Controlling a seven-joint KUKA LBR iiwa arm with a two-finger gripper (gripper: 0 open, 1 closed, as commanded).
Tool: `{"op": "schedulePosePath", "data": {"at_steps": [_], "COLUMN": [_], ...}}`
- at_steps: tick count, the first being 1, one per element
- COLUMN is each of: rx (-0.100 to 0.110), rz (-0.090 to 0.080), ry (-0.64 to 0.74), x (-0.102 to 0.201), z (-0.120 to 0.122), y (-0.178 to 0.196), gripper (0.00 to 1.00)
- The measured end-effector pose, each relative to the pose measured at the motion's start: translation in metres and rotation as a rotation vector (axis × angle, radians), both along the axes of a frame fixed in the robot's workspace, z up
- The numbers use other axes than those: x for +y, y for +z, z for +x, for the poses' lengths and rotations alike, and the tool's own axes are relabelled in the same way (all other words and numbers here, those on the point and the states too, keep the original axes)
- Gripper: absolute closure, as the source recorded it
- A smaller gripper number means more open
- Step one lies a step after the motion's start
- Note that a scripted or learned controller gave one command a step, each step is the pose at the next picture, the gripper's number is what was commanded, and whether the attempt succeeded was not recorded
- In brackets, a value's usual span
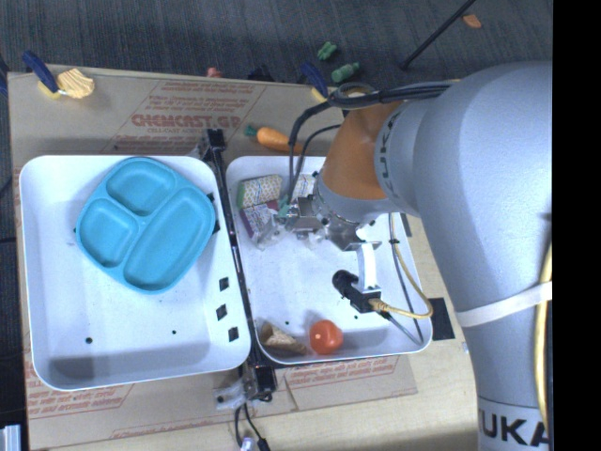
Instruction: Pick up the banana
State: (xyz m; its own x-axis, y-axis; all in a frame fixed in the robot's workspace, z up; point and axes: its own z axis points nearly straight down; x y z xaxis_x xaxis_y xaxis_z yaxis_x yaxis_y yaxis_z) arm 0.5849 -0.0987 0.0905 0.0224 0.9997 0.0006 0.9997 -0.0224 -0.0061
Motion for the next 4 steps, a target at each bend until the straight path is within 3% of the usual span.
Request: {"op": "schedulePosePath", "data": {"at_steps": [1, 2, 3, 4], "rx": [-0.001, -0.006, -0.002, 0.0], "rz": [0.002, 0.0, 0.004, 0.005], "ry": [0.346, 0.533, 0.881, 1.165], "x": [-0.001, 0.057, 0.124, 0.188], "z": [-0.046, 0.008, -0.104, -0.109], "y": [0.001, 0.102, 0.12, 0.101], "gripper": [0.0, 0.0, 0.0, 0.0]}}
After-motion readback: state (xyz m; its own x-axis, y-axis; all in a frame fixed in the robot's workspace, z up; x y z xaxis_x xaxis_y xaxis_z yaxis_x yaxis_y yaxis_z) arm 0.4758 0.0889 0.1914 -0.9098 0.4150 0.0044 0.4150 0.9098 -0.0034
